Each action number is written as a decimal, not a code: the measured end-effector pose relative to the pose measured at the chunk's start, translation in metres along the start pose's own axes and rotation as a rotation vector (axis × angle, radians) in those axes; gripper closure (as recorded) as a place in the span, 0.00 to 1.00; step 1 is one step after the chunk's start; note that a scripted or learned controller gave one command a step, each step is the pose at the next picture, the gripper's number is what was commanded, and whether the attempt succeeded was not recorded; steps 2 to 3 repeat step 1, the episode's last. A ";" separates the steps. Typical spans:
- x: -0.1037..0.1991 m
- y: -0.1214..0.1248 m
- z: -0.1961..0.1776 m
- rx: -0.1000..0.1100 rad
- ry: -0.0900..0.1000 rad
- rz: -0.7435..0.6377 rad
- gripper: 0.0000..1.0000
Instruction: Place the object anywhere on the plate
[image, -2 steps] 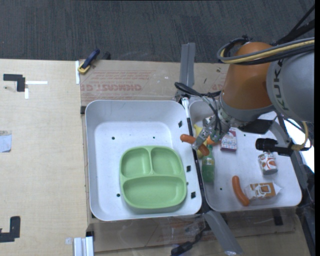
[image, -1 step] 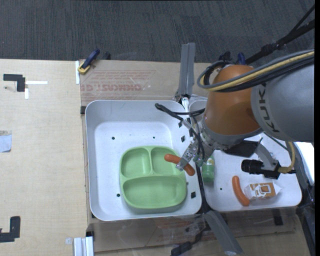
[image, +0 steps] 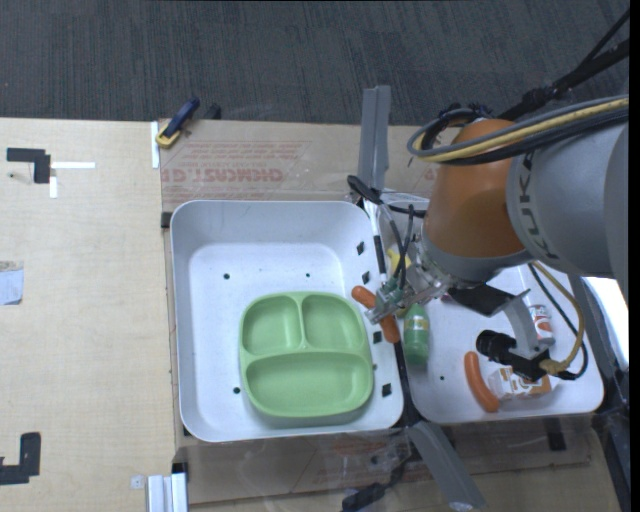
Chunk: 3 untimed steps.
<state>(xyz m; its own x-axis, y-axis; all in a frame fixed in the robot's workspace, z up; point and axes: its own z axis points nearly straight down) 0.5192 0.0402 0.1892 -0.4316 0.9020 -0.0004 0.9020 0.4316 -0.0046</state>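
Looming largest over the right bin, the grey arm with its orange band (image: 478, 205) reaches in from three o'clock. Below it the two-finger gripper (image: 392, 305) hangs over the seam between the bins; I cannot tell how its jaws are set. A small orange carrot-like piece (image: 364, 296) lies just at its nine o'clock side, touching or nearly so. A green cylindrical object (image: 415, 336) lies at the gripper's five o'clock in the right white bin (image: 590, 395), with an orange sausage-shaped toy (image: 480, 382) farther toward four o'clock. The green three-compartment plastic plate (image: 303, 355) sits in the left white bin (image: 200, 330), at the gripper's eight o'clock.
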 end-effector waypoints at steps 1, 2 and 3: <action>0.000 0.000 0.000 0.000 0.000 0.000 0.00; 0.000 0.000 0.000 0.000 0.000 0.000 0.00; 0.000 0.000 0.000 0.000 0.000 0.000 0.00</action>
